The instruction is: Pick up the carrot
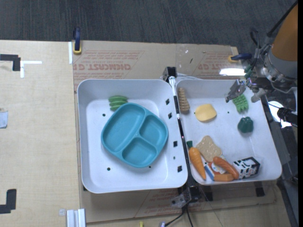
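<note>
The carrot lies in the right bin, against its left wall near the front corner, just beside the cracker and a sausage, with a blue stick-like item between them. The end effector hangs at the bin's far right corner, just above the green comb-shaped toy and well apart from the carrot. Whether its fingers stand apart or together I cannot tell; nothing is seen between them.

This looks like the approach step, with no grasp made. The next move calls for crossing the bin toward its front-left corner, turning to straddle the carrot across its width, and descending without catching the wall or the sausage.
</note>
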